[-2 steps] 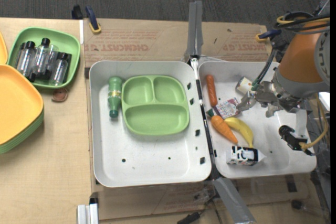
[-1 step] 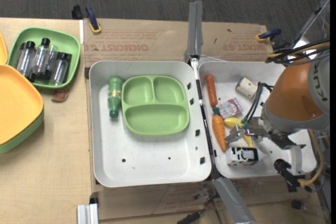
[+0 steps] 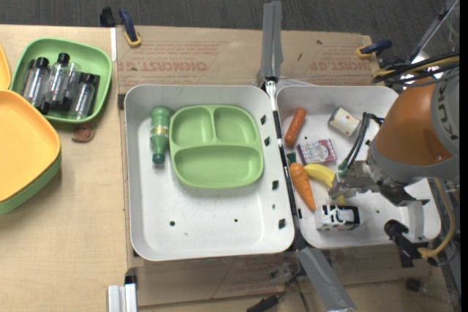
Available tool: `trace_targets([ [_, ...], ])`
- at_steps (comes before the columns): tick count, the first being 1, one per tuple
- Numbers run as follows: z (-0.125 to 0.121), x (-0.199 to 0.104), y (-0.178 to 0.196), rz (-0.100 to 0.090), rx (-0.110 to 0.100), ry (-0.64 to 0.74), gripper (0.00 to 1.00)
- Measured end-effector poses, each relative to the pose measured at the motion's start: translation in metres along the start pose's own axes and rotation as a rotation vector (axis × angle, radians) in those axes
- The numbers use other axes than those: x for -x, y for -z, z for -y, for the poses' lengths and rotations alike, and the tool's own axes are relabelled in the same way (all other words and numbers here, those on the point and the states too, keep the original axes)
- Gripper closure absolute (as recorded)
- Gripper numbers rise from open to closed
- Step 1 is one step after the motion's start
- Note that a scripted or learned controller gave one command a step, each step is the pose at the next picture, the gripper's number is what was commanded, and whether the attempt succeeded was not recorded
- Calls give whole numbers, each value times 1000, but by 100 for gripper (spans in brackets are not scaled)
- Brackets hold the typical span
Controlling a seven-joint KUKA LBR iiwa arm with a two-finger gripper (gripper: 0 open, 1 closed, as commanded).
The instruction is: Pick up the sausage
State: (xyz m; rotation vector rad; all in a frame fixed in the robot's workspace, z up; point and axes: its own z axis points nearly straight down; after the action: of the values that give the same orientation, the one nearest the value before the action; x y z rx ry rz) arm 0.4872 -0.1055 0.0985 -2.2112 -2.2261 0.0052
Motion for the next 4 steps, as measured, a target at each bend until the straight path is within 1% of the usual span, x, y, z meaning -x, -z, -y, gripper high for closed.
trace_targets([
  [1, -58, 1, -7, 1, 3, 84, 100],
  [2, -98, -24, 123, 3, 3, 47, 100],
  [3, -86, 52, 2, 2, 2, 92, 100],
  [4, -92, -15, 93, 2, 3, 21, 100],
])
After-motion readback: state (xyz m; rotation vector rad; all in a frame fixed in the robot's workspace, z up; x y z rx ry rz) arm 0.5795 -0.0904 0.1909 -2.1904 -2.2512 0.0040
